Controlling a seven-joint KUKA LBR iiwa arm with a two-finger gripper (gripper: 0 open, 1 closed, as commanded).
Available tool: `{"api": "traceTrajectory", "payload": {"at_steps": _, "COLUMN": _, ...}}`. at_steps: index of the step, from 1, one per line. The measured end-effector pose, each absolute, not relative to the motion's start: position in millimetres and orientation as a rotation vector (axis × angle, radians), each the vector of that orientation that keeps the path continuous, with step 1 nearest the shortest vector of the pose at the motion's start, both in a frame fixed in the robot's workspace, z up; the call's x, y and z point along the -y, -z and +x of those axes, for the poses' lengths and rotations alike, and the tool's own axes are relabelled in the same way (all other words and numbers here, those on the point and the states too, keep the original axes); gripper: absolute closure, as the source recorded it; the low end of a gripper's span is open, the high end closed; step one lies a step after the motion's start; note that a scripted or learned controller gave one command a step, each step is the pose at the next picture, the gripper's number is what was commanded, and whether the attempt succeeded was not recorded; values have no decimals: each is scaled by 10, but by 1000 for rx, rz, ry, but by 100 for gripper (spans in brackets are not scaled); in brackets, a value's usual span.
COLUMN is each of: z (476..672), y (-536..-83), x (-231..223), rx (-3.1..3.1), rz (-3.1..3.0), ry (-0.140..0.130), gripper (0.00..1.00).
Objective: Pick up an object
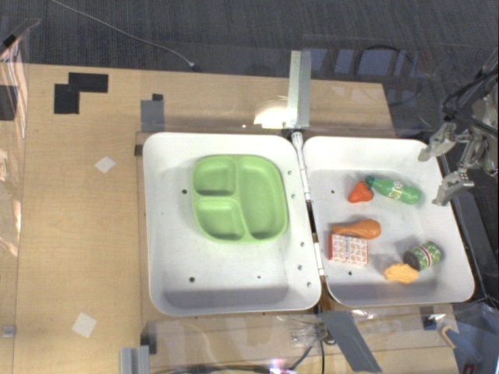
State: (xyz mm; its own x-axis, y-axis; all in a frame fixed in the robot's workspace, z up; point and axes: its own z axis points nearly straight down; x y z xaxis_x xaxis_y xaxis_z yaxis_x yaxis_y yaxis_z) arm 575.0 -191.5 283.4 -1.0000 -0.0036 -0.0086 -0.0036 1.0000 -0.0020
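Note:
The right bin [335, 158] holds several small objects. A green bottle [394, 191] lies near its far right, with a small red-orange piece [359, 193] to its left. An orange drumstick-shaped toy [357, 229] rests above a red and white box [348, 249]. A dark green can [422, 256] and a yellow piece [401, 273] sit near the front right. My gripper [442, 167] hangs over the bin's right rim, open, its two fingers spread with nothing between them. It is just right of the bottle.
In the left bin [164, 248] lies a light green divided tray [238, 197]. A metal post [299, 92] stands behind the seam between the bins. Cables and the arm crowd the far right edge.

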Motion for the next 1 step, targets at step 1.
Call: {"api": "traceTrajectory", "payload": {"at_steps": 1, "z": 5550, "y": -1288, "x": 1745, "rx": -3111, "rz": 446, "ry": -2, "gripper": 0}}
